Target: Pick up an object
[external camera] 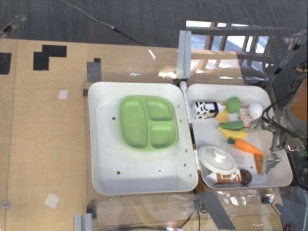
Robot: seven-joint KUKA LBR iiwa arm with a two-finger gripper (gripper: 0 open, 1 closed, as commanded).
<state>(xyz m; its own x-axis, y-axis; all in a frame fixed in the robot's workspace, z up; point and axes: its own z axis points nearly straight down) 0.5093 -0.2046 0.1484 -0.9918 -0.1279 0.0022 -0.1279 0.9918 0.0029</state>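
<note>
The right bin (284,177) holds several small objects. A black-and-white cow-patterned item (206,110) lies at its back left, with a green round piece (233,104) and a white ball (255,110) beside it. A yellow banana (234,133) with a green piece (232,125) on it sits in the middle. An orange carrot (249,147) lies just in front of them. A white lidded bowl (219,159) and a brown item (244,177) sit at the front. My gripper (274,153) hangs over the bin's right side, just right of the carrot, with nothing visibly held.
The left bin (103,177) carries a green divided plate (147,122). The arm with its orange band (299,102) and cables crowds the right bin's right edge. A metal frame (226,37) stands behind the bins.
</note>
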